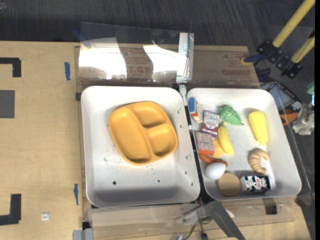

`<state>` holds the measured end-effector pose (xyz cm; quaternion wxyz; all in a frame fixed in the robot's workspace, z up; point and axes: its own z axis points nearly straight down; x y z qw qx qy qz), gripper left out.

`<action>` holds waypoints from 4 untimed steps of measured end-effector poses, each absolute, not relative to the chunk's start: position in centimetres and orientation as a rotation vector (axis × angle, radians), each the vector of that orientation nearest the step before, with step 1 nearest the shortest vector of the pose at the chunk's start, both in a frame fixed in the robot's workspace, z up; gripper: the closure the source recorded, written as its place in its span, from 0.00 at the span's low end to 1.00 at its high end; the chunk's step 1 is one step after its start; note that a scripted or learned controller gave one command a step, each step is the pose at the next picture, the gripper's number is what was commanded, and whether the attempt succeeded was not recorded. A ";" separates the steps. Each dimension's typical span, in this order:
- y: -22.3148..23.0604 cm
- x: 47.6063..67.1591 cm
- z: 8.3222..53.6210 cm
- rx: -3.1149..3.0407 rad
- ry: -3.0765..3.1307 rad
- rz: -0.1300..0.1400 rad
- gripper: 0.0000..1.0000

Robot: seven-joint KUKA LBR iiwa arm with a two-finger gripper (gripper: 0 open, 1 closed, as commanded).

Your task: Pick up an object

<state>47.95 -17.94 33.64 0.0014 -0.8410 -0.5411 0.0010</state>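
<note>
The right bin holds several small toy foods. A yellow corn cob lies at its right side, with a croissant below it. A green leafy piece sits near the top, a banana in the middle, and a white egg and a brown round piece near the front. A black and white can lies on its side at the front. Two small printed cartons rest by the left wall, with an orange piece under them.
The left bin carries a yellow divided plate. A clear plastic sheet stands behind the bins. Yellow poles with black clamps stand at the upper right, off the bench. Cardboard covers the bench to the left.
</note>
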 end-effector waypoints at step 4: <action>-10.1 55.2 9.9 -2.721 -1.585 -0.015 1.00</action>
